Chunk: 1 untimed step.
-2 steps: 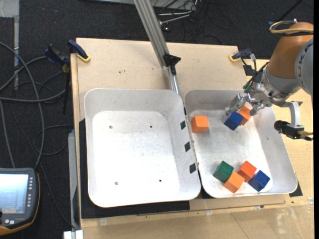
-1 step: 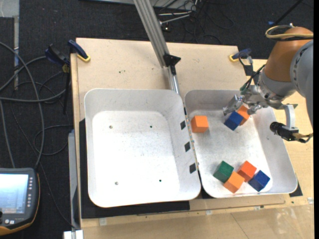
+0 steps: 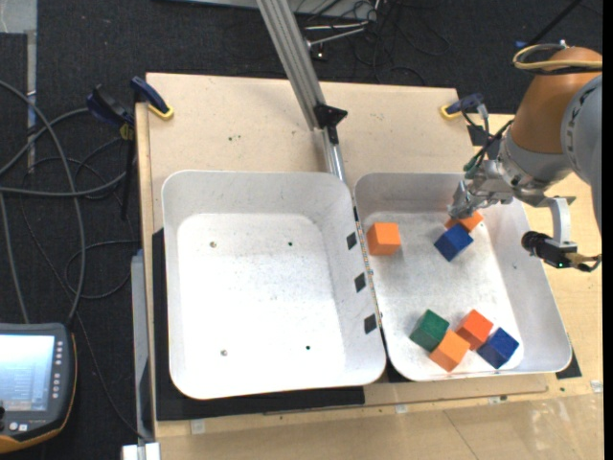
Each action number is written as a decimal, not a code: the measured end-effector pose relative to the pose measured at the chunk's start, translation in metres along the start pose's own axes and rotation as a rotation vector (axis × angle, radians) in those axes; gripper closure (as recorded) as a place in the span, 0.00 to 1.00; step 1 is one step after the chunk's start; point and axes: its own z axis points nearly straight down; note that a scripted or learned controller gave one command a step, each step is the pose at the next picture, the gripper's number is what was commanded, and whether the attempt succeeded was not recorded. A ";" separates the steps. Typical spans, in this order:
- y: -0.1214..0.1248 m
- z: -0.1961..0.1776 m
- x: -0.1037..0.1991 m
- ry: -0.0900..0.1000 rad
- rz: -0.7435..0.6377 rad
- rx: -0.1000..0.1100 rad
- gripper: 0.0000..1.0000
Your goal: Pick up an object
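Two white bins sit side by side on the tan table. The left bin has small dark specks on its floor. The right bin has all the blocks in it. An orange block sits alone near the left side of that bin, well apart from the others. Further right, a blue block lies tilted, and a small orange block is touching its top corner. The tool is right over that small orange block, at the back of the right bin. I cannot tell if the tool is open or closed, or if it is gripping the block, as its tip is too small and dark to see. The grey arm comes in from the right, with its orange band above the wrist. Down at the front of the right bin, four blocks bunch close together: a green block, a red-orange block, another orange one just in front of them, and a dark blue block on the right. A grey metal pole slants down to the gap between the two bins.
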 end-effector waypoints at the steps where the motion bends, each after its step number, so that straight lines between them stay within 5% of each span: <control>1: 0.010 -0.051 0.006 0.008 -0.001 0.014 1.00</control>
